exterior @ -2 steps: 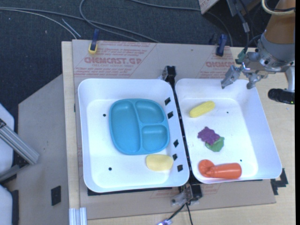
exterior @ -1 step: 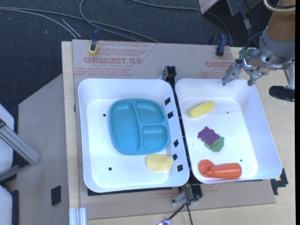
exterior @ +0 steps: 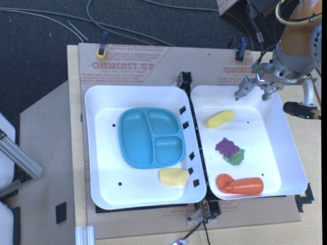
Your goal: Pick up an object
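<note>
1. Since the task names no particular item, the likeliest target is the yellow corn-like piece point(exterior: 220, 118), lying loose in the upper part of the right bin point(exterior: 286, 137), nearest the arm.
2. Above it, at the frame's upper right, the gripper point(exterior: 255, 89) hovers with its two fingers spread and nothing between them, seemingly poised over the bin's far rim to descend.
3. Lower in the same bin lie a purple-and-green piece point(exterior: 230, 151), possibly grapes, and an orange carrot-like piece point(exterior: 240, 185) against the near wall.
4. In the left bin point(exterior: 97, 137), a blue divided plate point(exterior: 152, 137) sits centred, with a pale yellow lump point(exterior: 173, 176) just below it.
</note>
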Controlling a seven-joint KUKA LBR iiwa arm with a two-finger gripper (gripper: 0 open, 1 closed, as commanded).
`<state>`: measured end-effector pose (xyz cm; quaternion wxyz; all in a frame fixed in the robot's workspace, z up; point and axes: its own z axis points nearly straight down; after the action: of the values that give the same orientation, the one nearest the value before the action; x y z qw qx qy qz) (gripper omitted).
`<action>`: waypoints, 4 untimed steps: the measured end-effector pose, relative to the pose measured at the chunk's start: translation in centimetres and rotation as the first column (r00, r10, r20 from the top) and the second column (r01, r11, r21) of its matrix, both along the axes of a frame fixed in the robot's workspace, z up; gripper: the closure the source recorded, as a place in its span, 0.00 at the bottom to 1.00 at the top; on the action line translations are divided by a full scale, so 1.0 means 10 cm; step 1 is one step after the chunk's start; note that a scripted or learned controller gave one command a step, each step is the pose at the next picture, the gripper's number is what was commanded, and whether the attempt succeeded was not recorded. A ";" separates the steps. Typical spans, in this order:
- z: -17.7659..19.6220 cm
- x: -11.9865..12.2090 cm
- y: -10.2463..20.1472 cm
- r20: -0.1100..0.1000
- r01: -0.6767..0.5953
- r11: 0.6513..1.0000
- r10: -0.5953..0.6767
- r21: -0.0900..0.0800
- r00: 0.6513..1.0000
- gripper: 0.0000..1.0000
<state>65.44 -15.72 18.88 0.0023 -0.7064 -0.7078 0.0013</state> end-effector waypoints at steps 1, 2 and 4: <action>-0.64 -0.02 0.01 -0.003 0.001 1.000 -0.001 0.001 1.000 0.00; -1.06 -0.02 0.02 0.000 0.001 1.000 -0.001 0.000 1.000 0.00; -0.44 -0.04 -0.04 0.011 0.002 1.000 -0.002 -0.003 1.000 1.00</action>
<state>65.08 -16.10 14.44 -0.0027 -0.7072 -0.7070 -0.0014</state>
